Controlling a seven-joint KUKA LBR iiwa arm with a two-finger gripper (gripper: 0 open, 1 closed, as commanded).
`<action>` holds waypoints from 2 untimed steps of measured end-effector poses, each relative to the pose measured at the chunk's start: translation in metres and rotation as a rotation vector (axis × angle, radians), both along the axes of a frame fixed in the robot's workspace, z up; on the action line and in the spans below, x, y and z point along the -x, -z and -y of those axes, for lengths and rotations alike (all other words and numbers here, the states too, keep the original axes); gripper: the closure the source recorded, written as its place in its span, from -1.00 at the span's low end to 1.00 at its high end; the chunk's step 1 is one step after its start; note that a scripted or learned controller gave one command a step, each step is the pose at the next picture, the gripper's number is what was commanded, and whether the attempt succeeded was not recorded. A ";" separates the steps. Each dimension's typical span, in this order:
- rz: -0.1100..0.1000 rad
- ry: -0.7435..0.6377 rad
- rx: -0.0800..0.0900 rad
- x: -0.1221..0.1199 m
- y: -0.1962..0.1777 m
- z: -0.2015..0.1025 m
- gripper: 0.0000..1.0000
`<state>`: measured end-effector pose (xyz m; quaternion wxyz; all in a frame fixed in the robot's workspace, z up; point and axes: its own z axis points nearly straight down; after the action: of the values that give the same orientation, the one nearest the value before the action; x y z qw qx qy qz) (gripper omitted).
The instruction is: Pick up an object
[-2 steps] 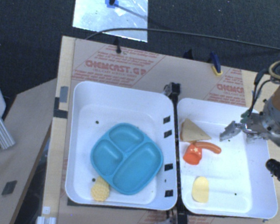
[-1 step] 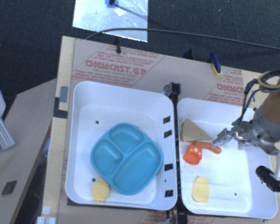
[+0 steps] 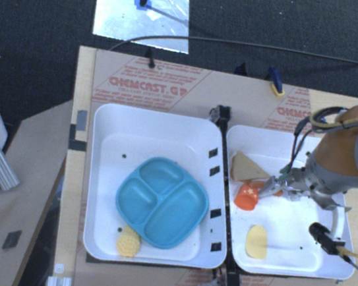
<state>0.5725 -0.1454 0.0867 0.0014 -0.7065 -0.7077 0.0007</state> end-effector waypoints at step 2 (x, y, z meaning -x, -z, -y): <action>0.006 0.001 0.002 -0.001 -0.009 0.000 1.00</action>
<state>0.5740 -0.1458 0.0956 -0.0013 -0.7067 -0.7075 -0.0006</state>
